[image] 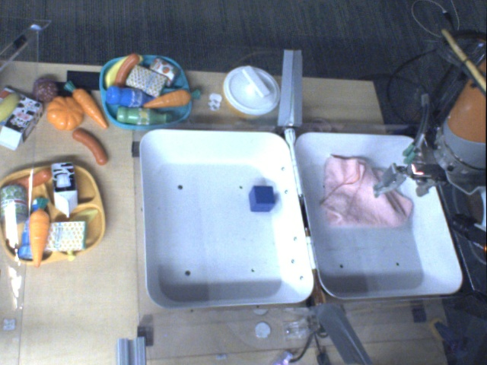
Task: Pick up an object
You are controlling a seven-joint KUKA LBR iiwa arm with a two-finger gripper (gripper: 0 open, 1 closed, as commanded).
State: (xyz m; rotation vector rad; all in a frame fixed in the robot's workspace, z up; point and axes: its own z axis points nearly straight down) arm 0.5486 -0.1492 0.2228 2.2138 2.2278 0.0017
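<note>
The near part of both bins holds nothing to pick; the left bin (175,280) and the right bin (365,276) show only bare white floor toward the near rim.

Farther in, a small blue cube (262,198) sits alone near the middle of the left bin, slightly right of centre and well apart from the walls. About level with it, in the right bin, a crumpled pink cloth (351,195) lies on the floor, spread from the bin's middle toward its far wall. Both are candidates for the pick, and both rest on their bin floors, so nothing appears lifted yet.

The gripper (397,179) hangs over the right edge of the pink cloth, the arm reaching in from the right. Its fingers point left toward the cloth, but they are too small and blurred against the fabric to judge how wide they stand or whether any fabric lies between them; I cannot tell. My reading is that the task is at the approach or grasp stage on the cloth, with closing, lifting and clearing the bin left to do.

Beyond the bins, on the far bench, stand a white lid (252,90) and a blue bowl of toy food (144,91).
</note>
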